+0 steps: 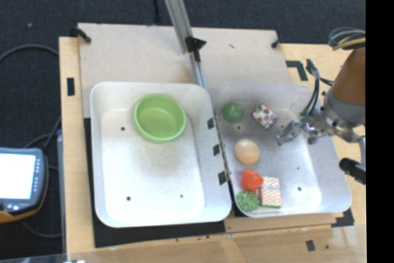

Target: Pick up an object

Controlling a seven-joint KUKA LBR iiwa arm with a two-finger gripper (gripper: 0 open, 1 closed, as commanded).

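Gripper [294, 131] hovers in right bin [320, 194] beside patterned cube [264, 115].

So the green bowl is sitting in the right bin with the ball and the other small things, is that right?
Not quite. The camera view shows the green bowl alone in the left bin. The green ball and the other small things are in the right bin.

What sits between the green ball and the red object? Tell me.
The beige egg lies between the green ball and red object, in the camera view.
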